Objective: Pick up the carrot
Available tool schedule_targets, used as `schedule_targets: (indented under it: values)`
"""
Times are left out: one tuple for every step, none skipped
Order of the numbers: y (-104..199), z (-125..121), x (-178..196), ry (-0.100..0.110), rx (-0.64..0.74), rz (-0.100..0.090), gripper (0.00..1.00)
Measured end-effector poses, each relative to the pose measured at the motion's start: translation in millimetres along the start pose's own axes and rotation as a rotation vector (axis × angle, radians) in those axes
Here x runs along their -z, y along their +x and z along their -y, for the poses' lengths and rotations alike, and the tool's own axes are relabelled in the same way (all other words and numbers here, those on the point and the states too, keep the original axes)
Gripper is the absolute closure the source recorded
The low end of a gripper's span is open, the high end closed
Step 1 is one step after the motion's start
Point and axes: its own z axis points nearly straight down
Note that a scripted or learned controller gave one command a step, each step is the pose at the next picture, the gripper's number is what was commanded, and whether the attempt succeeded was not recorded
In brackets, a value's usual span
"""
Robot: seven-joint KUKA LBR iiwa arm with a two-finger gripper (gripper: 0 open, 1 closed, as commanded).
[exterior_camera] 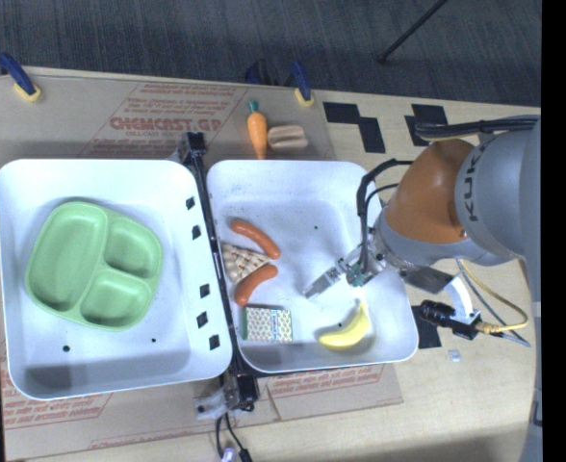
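A carrot (256,134) lies untouched on the bench just beyond the far rim of the right-hand bin (307,176), at about twelve o'clock from the bin's centre and just beside a small bun-like toy (287,139) — the pick-up, by this showing, is not yet begun. The grey arm (456,205) reaches in from three o'clock, its orange-banded wrist bent down over the bin, carrying the gripper (327,282) low above the white floor toward five o'clock, near a banana (347,329) and well apart from the carrot. Its two fingers look closed together with nothing between them. Two sausages (255,239) lie at nine o'clock of the gripper — the reach to the carrot remains to be made.
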Motion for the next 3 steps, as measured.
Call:
schedule_targets:
  values:
    - [-1.2, -1.2, 139.3, -0.002, -0.089, 0.003, 0.0]
    - [-4.0, -74.3, 20.1, 0.003, -0.159, -0.003, 0.0]
    - [3.2, -21.3, 42.6, 0.0, 0.258, 0.0, 0.0]
